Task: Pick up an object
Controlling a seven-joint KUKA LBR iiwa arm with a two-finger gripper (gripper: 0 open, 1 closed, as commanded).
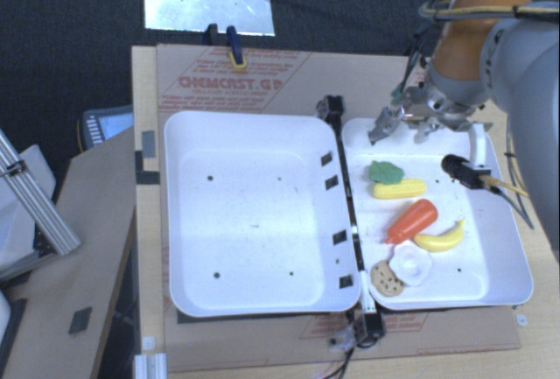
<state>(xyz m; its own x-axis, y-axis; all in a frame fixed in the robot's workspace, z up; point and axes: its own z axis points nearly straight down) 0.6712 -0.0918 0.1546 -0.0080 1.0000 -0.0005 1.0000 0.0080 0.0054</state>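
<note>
A table (254,71) holds two white bins. The left bin (254,211) sits beside the right bin (490,272), which contains corn (395,182), a carrot (411,221), a banana (441,238), a cookie (386,279) and an egg (410,263). The end effector (404,125) hovers over the right bin's far edge, fingers apart, gripping nothing.

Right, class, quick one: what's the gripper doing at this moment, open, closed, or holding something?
Gripper: open, holding nothing, above the far end of the right bin, beyond the corn cob.
</note>
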